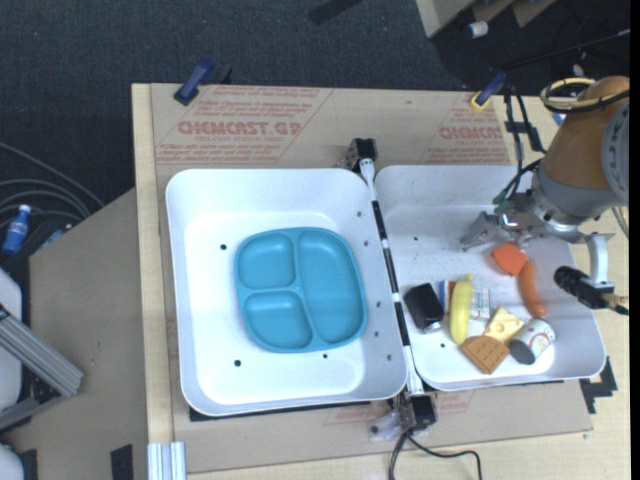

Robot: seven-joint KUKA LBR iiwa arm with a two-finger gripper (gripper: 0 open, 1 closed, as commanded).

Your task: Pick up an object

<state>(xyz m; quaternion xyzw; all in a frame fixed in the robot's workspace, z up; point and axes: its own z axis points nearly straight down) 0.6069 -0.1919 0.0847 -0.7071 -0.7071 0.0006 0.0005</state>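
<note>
The gripper (490, 226) hangs over the upper part of the right bin (440, 193), and its two fingers are spread apart with nothing between them. Just beside it, lower right, lies an orange piece (509, 259), and next to that a carrot (531, 288). A banana (460, 310), a black object (424, 305) and a cracker (485, 352) lie nearer the front. In the left bin (200, 268) rests a blue divided plate (299, 288).
</note>
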